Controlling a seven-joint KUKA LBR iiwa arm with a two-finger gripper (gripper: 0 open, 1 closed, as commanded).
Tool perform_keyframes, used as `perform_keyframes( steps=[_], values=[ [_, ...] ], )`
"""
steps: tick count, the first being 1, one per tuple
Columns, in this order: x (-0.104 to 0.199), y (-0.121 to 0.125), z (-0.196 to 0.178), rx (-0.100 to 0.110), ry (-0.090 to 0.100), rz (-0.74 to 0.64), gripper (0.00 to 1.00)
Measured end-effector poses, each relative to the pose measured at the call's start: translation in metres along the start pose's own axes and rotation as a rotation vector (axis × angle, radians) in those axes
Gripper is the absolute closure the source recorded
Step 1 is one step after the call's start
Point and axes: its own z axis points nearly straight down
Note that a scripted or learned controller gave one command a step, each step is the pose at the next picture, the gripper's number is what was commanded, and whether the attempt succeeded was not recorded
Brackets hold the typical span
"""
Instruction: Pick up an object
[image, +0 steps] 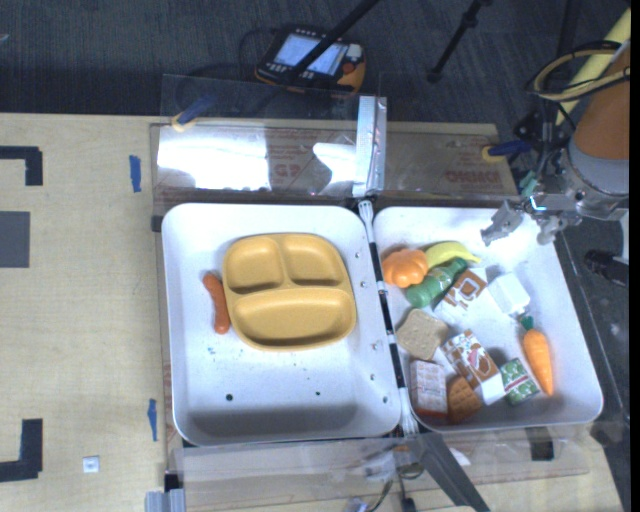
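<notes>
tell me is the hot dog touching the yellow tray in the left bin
Touching. The camera view shows the hot dog lying right against the yellow tray's left edge, with no white gap between them.

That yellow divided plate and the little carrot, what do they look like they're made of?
The yellow divided plate looks like moulded plastic: one even colour, soft rounded ridges, a dull sheen. The carrot also seems plastic, a toy: flat uniform orange, a smooth skin, a tidy green tip. Neither can be confirmed by sight alone.
</notes>
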Motion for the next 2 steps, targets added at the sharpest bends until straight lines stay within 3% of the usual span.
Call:
perform_keyframes(
  steps=[1,2],
  values=[
    [-0.033,-0.005,-0.041,-0.005,-0.003,0.004,0.0],
    [0.003,-0.008,0.06,-0.013,-0.004,-0.05,0.0]
  ],
)
